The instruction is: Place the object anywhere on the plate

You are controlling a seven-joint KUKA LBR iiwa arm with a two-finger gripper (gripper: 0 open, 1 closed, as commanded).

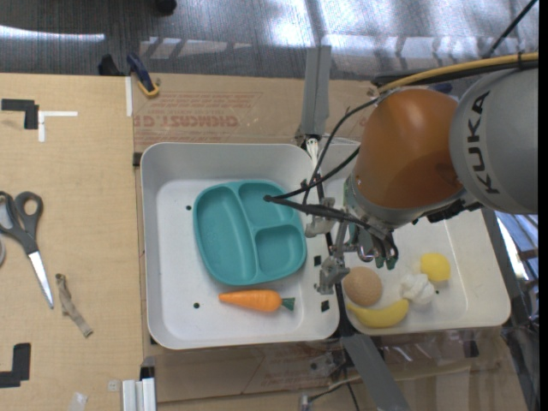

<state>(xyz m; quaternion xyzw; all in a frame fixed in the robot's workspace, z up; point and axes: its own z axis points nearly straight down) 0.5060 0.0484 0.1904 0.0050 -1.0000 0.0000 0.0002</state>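
Note:
A teal divided plate (pixel 248 232) lies in the left bin (pixel 167 315). An orange carrot (pixel 252 300) rests on the bin floor just in front of the plate, apart from it. My gripper (pixel 355 259) hangs under the orange wrist band over the left edge of the right bin (pixel 479 311), just above a brown round ball (pixel 363 286). A yellow banana (pixel 381 314) lies in front of the ball. A white lumpy item (pixel 419 288) and a yellow lemon (pixel 436 267) lie to the right of it. The arm hides most of the right bin.
The wall between the two bins (pixel 330 306) runs just left of the gripper. Scissors (pixel 29 229) lie on the cardboard bench at the far left. Cables (pixel 295 199) stretch from the wrist over the plate's right side.

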